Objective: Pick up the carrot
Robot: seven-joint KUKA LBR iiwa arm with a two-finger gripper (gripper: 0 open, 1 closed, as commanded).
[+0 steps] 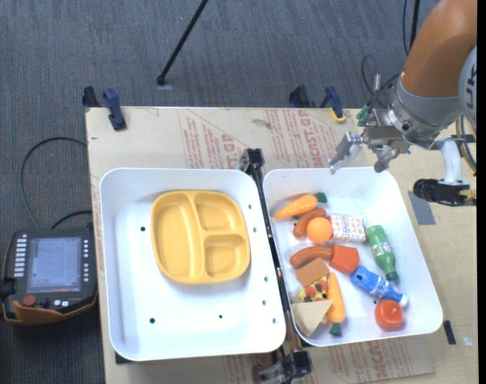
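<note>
An orange carrot with a green top lies in the right bin, near its far left corner, tip pointing left. A second, slimmer carrot lies near the front among other toy food. My gripper hangs over the bin's far rim, up and to the right of the first carrot and well apart from it. Its two fingers are spread open with nothing between them.
Packed around the carrots are an orange, a patterned box, a green bottle, a sausage, a red block, a blue bottle and a tomato. The left bin holds a yellow divided plate.
</note>
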